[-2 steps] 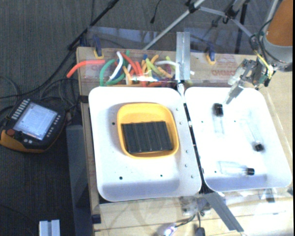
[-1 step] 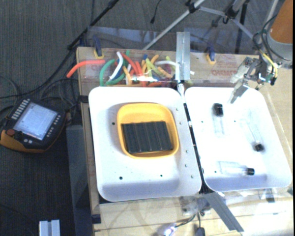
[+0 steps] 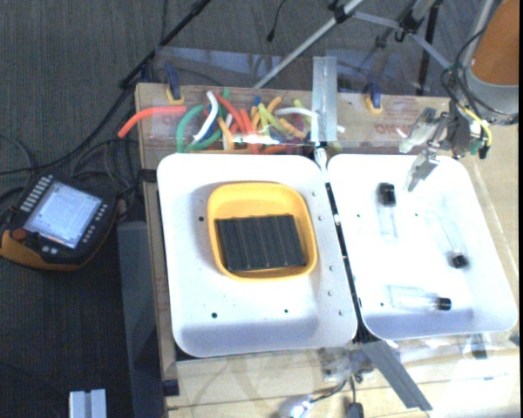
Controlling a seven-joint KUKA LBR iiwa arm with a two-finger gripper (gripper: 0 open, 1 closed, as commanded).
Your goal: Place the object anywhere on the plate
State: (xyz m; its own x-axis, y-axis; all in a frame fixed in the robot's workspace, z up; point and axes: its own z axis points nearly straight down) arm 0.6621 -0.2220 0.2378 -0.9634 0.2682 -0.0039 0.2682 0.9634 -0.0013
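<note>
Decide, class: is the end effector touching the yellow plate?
Apart. The camera view shows the end effector over the right bin's far edge, while the yellow plate sits in the left bin, across the divide.

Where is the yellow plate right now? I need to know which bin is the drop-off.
The yellow plate lies in the left bin, toward its back, with a dark ridged insert on it.

Glossy yellow plastic plate (image 3: 305, 225), ribbed dark insert (image 3: 260, 242); smooth white plastic bins (image 3: 244, 320).
</note>
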